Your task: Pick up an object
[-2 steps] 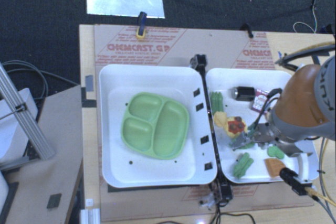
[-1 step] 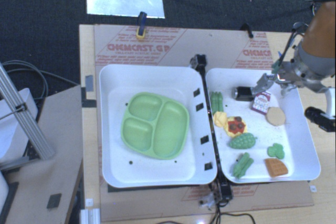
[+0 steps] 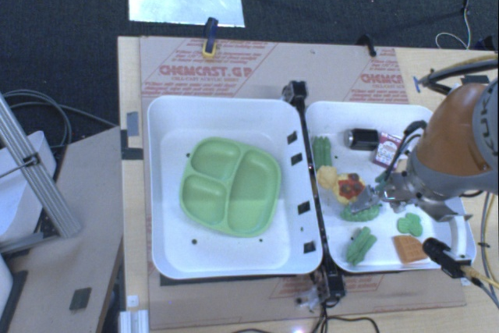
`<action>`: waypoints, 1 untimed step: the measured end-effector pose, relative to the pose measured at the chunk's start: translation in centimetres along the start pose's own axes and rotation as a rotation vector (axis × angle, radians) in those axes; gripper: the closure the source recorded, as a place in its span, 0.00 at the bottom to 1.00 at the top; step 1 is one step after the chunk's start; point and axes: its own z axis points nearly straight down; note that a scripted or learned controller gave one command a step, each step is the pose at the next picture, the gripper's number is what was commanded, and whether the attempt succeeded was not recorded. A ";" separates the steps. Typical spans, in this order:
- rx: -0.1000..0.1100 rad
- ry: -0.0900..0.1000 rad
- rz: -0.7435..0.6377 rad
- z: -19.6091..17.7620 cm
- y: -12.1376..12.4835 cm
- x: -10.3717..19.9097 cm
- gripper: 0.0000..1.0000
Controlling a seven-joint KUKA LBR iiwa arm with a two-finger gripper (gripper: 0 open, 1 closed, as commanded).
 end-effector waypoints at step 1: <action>-0.019 -0.004 -0.009 1.2 6.8 2.9 0.00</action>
